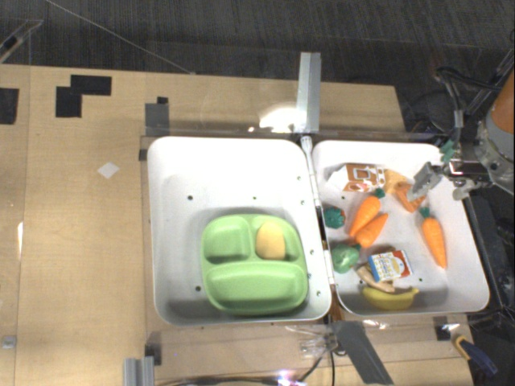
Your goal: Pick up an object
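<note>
White bins: two shallow trays side by side on a wooden bench (72, 240); left bin (173, 167), right bin (475, 284), sharing a central divider.
Green plate: sectioned tray (241, 284) resting low in the left bin; yellow egg-shaped item (272, 240) seated in its upper right compartment, probably kept there as a sorted item.
Right bin contents: pair of orange carrots (367, 219) lying touching near the middle; single carrot (434, 241) apart toward the right wall; banana (390, 297) at the near edge; small carton (389, 264) just above the banana, touching it; green vegetable (346, 256) beside the divider; dark green piece (332, 215) above it; printed box (362, 177) near the far wall.
Gripper: (422, 185) entering from the right over the far right part of the right bin, grey fingers angled down; opening width not readable at this resolution, cannot tell; nothing visibly held between fingers.
Candidate target: small orange item (400, 188) just beside the fingertips, next to the printed box; judged nearest object for pickup.
Placement rationale: loose clutter in the right bin supplies pick candidates; isolated single carrot judged easier to grasp than touching pairs.
Task status: judged at approach stage, pickup not yet done.
Risk: crowding near the box may cause a missed or glancing grasp.
</note>
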You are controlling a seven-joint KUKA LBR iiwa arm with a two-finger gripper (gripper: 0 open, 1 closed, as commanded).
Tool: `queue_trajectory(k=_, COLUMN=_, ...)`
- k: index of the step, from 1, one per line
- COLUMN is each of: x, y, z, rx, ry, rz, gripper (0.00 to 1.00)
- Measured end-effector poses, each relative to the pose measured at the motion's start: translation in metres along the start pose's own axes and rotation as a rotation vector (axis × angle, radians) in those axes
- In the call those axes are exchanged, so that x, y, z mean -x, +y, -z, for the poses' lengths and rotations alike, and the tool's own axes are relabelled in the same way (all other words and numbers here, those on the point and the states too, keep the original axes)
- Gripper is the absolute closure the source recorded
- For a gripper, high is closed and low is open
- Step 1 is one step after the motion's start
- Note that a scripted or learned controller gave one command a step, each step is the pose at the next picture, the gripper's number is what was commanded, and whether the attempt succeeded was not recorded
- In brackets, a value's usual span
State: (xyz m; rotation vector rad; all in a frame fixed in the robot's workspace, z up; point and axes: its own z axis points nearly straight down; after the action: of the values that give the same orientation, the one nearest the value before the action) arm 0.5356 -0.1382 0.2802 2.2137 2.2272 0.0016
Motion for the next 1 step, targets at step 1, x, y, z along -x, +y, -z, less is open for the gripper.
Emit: queue_trajectory(k=1, x=0.0069, y=0.0290, z=-0.1787, rx=0.000, ry=0.000, rz=0.045, gripper=0.00)
